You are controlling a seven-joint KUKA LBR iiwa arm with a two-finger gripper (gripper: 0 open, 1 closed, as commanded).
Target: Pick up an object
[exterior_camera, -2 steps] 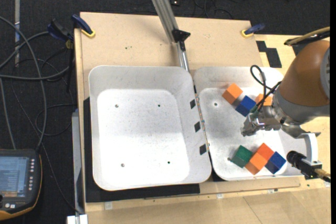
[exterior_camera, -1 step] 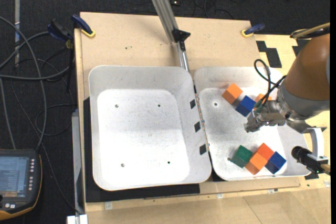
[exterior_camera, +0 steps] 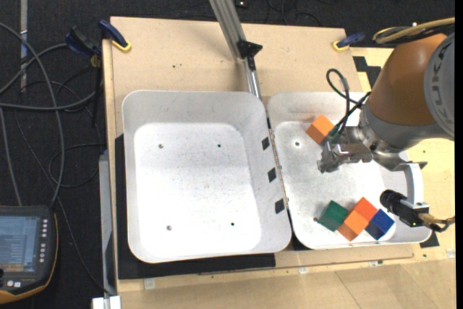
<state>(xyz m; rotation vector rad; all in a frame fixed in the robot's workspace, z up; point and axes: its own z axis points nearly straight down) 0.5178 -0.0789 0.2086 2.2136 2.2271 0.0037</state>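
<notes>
here the claw (exterior_camera: 327, 161) hangs just beside the orange cube (exterior_camera: 319, 129)

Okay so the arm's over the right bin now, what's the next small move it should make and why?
Probably shift the gripper slightly up and left, over the lone orange block, then descend. That block lies apart from the others, just beside the gripper, while the green block is packed against its neighbours.

The desk (exterior_camera: 188, 54) looks like matt, pale wood board. Both bins (exterior_camera: 195, 108) seem smooth white plastic, speckled dark. At five o'clock, the blocks (exterior_camera: 358, 219) look matt. The arm's orange band (exterior_camera: 409, 79) is glossy.
</notes>
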